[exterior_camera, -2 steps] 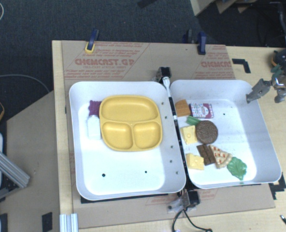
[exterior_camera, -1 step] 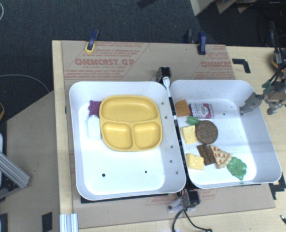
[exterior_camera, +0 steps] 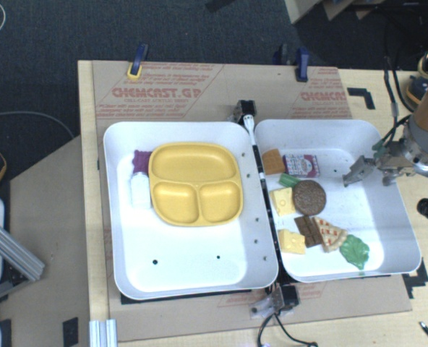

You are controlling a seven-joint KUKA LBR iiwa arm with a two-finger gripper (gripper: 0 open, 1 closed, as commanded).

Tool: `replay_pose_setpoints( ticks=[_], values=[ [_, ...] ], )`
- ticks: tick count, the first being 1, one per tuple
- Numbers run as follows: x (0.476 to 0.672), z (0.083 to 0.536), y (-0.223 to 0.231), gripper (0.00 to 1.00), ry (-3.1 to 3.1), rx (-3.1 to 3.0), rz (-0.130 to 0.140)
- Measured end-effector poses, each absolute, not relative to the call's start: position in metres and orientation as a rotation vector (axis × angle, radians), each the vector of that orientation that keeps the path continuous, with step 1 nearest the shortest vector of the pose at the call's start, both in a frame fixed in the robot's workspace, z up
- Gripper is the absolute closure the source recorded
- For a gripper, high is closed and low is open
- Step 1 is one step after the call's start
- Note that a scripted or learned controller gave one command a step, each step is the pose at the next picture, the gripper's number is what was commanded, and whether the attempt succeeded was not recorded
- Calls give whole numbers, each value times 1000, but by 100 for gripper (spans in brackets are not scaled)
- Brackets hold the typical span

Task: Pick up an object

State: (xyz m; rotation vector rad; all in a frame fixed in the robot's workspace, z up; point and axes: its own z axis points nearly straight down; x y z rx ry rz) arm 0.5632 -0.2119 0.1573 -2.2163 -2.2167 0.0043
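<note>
The gripper [exterior_camera: 371,169] is hovering spread open, holding nothing, the brown cookie [exterior_camera: 309,196] sitting at its eight o'clock.

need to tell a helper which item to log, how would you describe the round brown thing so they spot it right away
Look in the right bin, at the cluster of play food along its left side. The round brown patty lies near the middle of that cluster, beside a yellow cheese piece. It is the only dark, circular item there.
</note>
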Motion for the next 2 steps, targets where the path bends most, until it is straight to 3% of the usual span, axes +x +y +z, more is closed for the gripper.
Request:
replay_pose_setpoints(
  ticks=[1, 2],
  values=[
    [564, 97, -217, 0, -2216, -2215, 1],
    [565, 85, -214, 0, -2219, -2214, -5]
  ],
)
